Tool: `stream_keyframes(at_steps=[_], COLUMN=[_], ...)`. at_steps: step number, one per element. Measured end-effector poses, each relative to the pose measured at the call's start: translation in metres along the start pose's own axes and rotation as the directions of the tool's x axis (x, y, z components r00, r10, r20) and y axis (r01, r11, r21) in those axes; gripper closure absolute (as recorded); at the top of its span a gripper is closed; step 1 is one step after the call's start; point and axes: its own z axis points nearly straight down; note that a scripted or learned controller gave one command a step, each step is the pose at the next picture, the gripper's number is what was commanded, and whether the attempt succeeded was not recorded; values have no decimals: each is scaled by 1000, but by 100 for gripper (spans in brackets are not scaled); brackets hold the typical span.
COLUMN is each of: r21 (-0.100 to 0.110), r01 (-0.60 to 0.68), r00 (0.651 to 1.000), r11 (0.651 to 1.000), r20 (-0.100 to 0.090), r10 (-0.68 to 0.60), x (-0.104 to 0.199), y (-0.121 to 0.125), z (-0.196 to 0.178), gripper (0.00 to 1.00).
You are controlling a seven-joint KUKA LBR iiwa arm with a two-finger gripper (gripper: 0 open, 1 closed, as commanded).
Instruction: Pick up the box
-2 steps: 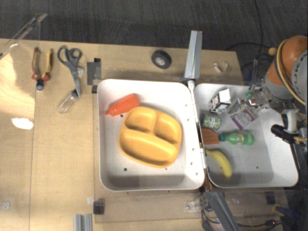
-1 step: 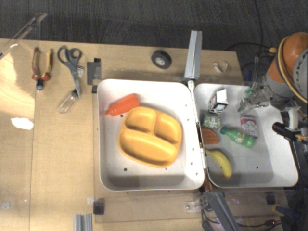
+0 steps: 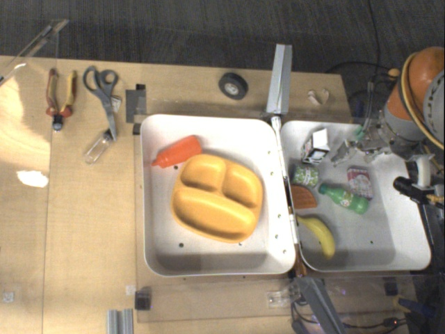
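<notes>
The box (image 3: pixel 318 145) lies untouched in the far left corner of the right bin (image 3: pixel 410 259), so the pick is not yet made. The gripper (image 3: pixel 361 143) hangs just right of the box, seemingly above it; its fingers' state I cannot tell.

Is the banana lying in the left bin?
No, the banana lies in the right bin, near its front left corner.

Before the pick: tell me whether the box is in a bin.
In: the box lies tilted in the right bin, at its far left corner, above the can.
</notes>
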Motion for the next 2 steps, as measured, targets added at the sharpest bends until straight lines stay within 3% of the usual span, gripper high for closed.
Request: stream_keyframes(at_steps=[1,2], r21=[4,-7], r01=[39,41], r00=[999,999], r11=[999,999], r20=[-2,4], r10=[-39,-41], x=[3,3], y=[-52,-48], z=[12,-2], gripper=[0,100])
